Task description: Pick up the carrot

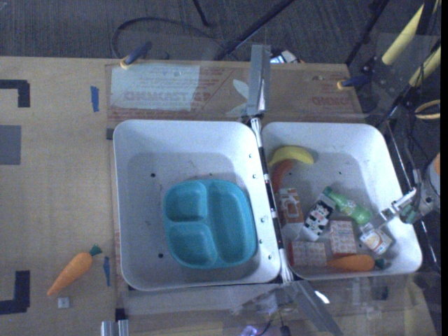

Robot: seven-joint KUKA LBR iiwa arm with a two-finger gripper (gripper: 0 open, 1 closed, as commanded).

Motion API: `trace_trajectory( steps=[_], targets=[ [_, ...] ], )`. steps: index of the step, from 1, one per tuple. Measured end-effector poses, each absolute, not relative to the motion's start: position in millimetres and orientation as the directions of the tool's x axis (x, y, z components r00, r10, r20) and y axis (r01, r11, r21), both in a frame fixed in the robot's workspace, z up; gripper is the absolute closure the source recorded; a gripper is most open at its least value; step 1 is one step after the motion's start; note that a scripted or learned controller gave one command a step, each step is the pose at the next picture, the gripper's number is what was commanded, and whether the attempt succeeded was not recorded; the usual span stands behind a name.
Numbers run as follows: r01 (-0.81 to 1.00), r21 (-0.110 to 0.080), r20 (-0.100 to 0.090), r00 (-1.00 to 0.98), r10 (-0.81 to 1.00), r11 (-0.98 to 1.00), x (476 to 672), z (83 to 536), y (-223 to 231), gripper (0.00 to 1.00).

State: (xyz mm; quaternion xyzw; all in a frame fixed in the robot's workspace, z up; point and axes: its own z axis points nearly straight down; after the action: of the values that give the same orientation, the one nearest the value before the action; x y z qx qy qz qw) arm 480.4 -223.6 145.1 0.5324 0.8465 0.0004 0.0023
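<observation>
Carrot [70,273] lies on the bare desk [49,187] left of the left bin [133,145], near the desk's front edge, with open room on all sides. It is orange with a green top pointing toward the bin. A second orange carrot [350,262] rests along the right bin's [378,142] front wall, crowded by small cartons [309,253], a green bottle [348,207] and a banana [292,155]. A blue tray [210,224] sits in the left bin. Pincer [393,209] hovers at the right bin's right rim; whether released or clenched, cannot tell.
</observation>
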Motion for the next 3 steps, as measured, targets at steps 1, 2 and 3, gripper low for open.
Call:
trace_trajectory(
  steps=[1, 2, 3],
  targets=[
    [0.758, 0.001, 0.0, -0.653, 0.758, 0.653, 480.1, 124, -223, 0.0],
    [0.387, 0.002, -0.007, -0.922, 0.387, 0.922, 481.0, 153, -223, 0.0],
    [0.061, 0.001, -0.003, -0.998, 0.061, 0.998, 480.6, 135, -223, 0.0]
  ],
)
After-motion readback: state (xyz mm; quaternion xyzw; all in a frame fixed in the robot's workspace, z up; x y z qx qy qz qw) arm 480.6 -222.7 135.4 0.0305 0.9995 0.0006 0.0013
